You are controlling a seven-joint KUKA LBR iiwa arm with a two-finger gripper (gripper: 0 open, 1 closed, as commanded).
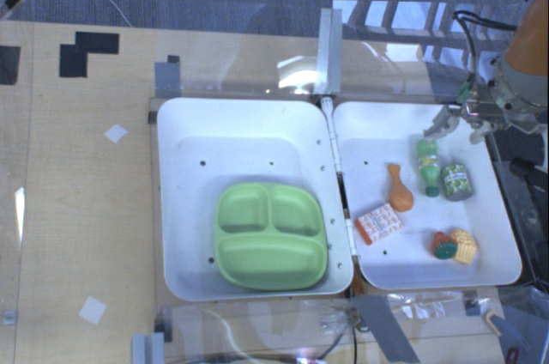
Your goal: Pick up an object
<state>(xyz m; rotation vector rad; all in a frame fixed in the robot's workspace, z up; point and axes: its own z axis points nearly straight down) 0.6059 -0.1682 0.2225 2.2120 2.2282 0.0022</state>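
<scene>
The arm (527, 53) comes in from the right, its orange band showing near the edge, and the gripper (459, 120) hangs over the far part of the right bin (369, 255). Its two fingers (441, 124) are spread apart, one pale tip to the left and the other to the right, with nothing between them. They sit just above the top of a green bottle (428, 167), which lies in the bin with its cap end pointing away from the gripper.

Just beside the bottle, to its right, is a small dark green can (457, 181), close enough that the two seem to touch. Left of the bottle lies an orange drumstick (399, 188), its thin end pointing toward the far wall. Nearer the front, a red and white packet (379, 223) lies tilted close to the divider between the bins. Toward the front right sit a yellow corn cob (464, 246) and a small red and green toy (443, 245), touching each other.

The left bin (184, 182) holds a green divided plate (270, 235), lying flat toward the front, with three compartments.
</scene>
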